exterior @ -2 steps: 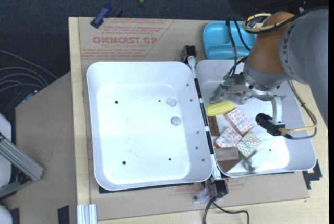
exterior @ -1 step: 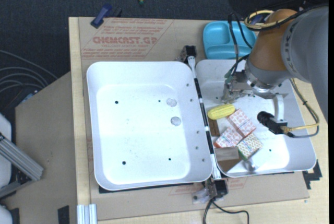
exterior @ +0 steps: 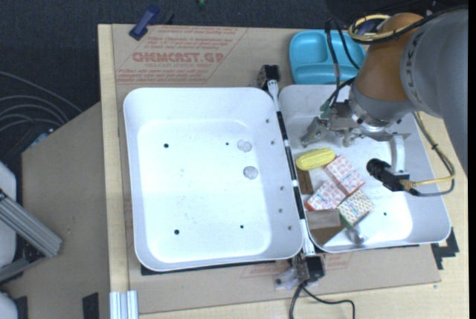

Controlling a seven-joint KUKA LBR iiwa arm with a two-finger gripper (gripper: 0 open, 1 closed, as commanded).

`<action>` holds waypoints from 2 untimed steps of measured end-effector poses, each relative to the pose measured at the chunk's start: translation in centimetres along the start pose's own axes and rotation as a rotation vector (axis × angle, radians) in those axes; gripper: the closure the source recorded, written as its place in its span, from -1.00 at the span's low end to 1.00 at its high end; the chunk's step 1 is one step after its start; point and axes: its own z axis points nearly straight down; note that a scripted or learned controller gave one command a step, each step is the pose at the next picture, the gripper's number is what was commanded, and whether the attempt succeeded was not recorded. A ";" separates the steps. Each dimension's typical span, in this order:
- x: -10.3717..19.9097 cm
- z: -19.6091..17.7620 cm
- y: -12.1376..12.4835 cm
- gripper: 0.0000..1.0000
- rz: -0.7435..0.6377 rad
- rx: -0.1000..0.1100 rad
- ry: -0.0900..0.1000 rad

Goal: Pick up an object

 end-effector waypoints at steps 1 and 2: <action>-1.3 -5.6 -2.3 -1.00 -0.001 -0.002 -0.002; 0.2 1.0 0.4 -1.00 -0.002 0.002 0.000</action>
